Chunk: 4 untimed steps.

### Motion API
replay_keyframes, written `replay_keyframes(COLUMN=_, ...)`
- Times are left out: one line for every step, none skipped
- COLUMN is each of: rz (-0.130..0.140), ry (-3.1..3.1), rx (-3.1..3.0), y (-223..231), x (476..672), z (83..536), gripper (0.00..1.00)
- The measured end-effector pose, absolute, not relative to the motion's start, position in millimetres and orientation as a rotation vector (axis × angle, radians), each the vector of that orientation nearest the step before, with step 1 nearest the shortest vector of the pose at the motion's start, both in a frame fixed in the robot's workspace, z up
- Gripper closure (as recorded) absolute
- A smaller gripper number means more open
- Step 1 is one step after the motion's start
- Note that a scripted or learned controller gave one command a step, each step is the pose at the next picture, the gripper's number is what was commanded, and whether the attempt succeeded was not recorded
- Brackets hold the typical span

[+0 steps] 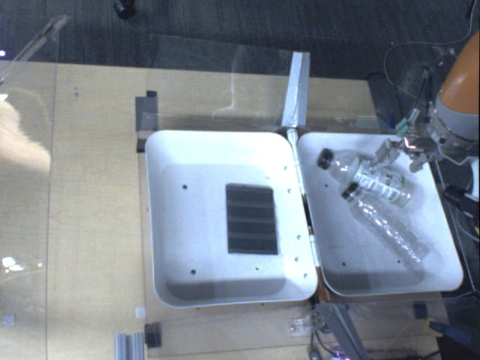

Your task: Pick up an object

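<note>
My claw (403, 147) hangs at the upper right of the frame, over the far right corner of the right bin (450, 276), with my orange band and grey wrist trailing off toward the right edge. Whether it is apart or together I cannot tell from this angle; the metal parts blur into one another.

Below and to the left of my claw lie two clear plastic bottles in the right bin. The upper bottle (367, 175) lies on its side with its dark cap pointing to the upper left, and it wears a pale label with dark print around its middle. The lower bottle (390, 227) is longer and crumpled, almost see-through against the white floor, with its dark cap near the first bottle's label and its body running down toward the lower right. The two touch or overlap where the second cap meets the first bottle's side. My claw sits just beside the upper bottle's right end.

In the left bin (161, 201) lies a dark ribbed rectangular block (251, 218), flat near the middle.
</note>
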<state>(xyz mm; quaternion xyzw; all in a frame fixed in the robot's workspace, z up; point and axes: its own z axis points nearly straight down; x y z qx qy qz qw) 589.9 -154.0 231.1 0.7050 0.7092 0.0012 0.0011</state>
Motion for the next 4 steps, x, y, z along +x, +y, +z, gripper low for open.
replay_keyframes(rz=0.034, ry=2.286, rx=2.097, y=-143, x=614.5, z=139, gripper=0.0)
replay_keyframes(rz=0.009, ry=2.4, rx=2.016, y=-138, x=619.1, z=107, gripper=0.0)
replay_keyframes(rz=0.006, ry=2.319, rx=2.113, y=-147, x=618.7, z=123, gripper=0.0)
replay_keyframes(rz=0.007, ry=2.373, rx=2.048, y=-143, x=665.4, z=87, gripper=0.0)
